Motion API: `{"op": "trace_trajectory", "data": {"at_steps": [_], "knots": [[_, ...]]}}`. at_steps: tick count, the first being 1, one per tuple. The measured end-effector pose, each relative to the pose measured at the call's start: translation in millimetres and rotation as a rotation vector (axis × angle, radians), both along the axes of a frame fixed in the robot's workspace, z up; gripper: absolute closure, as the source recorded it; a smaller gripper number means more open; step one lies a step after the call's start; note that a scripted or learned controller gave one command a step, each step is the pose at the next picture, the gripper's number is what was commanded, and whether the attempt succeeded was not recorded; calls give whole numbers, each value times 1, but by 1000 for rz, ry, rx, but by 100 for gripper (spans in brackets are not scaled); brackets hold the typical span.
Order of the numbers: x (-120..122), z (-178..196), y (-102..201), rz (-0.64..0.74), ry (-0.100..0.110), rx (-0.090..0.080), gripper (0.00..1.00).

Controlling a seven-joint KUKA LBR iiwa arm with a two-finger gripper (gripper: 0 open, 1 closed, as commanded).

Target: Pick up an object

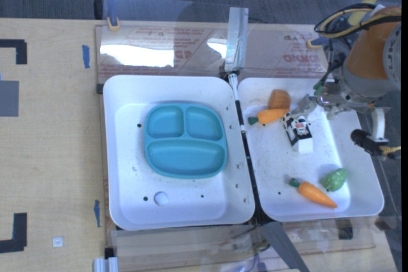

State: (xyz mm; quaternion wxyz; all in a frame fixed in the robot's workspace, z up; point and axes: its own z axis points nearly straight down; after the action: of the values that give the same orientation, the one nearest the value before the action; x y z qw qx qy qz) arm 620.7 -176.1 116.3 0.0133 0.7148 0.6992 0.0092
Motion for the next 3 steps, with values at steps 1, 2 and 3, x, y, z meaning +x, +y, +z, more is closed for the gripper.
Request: {"op": "trace_trajectory", "data": {"at_steps": [1,2,3], "knots": [[-19,-25,63,24,17,5,0],[37,-32,68,23,59,6,0],[23,-30,18,-141,35,29,0]]}}
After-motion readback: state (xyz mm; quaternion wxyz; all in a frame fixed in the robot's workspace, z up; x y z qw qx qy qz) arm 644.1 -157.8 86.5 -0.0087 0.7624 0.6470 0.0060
